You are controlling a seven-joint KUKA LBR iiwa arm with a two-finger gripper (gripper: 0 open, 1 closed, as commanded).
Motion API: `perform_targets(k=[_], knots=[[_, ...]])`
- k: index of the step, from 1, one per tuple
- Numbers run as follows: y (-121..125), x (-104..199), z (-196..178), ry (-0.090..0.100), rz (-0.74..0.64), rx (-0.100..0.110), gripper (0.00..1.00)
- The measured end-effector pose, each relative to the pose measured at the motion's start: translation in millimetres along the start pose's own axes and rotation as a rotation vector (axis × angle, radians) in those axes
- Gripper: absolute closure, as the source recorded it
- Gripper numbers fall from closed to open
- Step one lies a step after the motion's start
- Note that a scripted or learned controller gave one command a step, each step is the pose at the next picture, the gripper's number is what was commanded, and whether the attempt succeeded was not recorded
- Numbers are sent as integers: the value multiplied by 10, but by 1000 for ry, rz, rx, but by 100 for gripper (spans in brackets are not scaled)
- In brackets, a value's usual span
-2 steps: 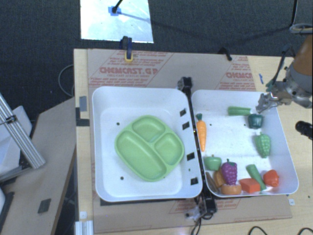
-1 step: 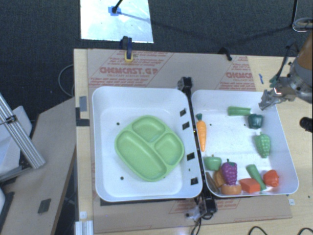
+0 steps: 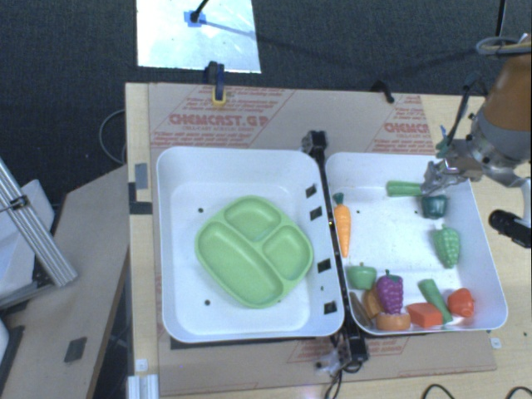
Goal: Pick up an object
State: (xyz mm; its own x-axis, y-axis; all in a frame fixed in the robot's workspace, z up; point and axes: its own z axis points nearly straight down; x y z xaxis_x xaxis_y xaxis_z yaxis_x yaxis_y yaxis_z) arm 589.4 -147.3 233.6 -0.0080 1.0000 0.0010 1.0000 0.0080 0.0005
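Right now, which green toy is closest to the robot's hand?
The long green vegetable at the right bin's top, right beside the hand. The bumpy green one and green pepper lie lower.

1. A robotics laboratory is indicated by a bench point(image 3: 249, 110) lined with protective sheeting.
2. Two white bins point(image 3: 241, 169) are clamped point(image 3: 217, 83) in place.
3. Aluminium framing point(image 3: 33, 235) and loose cables point(image 3: 108, 135) are seen at the left.
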Motion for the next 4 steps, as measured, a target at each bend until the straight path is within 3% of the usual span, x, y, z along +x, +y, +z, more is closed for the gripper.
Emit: perform_targets(k=[2,3,4], knots=[[-689,898,50,1,0,3,100],[-643,777,10,-1,6,-2,100],[-658,836,195,-1,7,1,100]])
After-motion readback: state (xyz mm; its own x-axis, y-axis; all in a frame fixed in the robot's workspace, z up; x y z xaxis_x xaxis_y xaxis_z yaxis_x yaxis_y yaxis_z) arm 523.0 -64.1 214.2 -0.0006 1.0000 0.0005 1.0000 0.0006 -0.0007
